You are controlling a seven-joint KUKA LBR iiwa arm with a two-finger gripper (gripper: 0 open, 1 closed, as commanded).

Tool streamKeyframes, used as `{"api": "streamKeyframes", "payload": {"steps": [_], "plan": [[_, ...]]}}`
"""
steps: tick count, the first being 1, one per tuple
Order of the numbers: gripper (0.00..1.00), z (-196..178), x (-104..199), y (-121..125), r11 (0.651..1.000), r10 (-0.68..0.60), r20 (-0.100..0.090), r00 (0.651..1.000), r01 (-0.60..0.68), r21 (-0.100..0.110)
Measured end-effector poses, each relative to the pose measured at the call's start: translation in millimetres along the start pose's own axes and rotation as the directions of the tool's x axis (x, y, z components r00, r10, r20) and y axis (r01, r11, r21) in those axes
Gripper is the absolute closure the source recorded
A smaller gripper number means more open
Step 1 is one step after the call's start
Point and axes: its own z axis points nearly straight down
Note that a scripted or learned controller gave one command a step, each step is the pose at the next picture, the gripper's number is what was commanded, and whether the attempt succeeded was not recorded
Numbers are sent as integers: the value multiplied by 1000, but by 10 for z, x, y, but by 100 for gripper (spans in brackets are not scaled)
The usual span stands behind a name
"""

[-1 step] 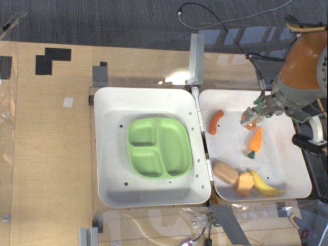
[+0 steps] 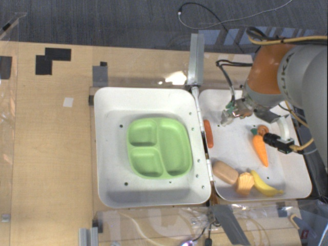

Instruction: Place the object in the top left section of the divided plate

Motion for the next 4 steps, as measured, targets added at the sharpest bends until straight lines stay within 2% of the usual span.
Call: {"api": "streamKeyframes", "payload": {"steps": [1,2,3,4], "plan": [[100,-843,792,225,989,-151,-1,989,151,-1],[100,-893,1328,873,993,-120,-2,993,120,0],[100,-676,1816,1031,990,-142,-3,990,142,1],[100,149,1851,1049,990,-142,-2,990,142,-2]]}}
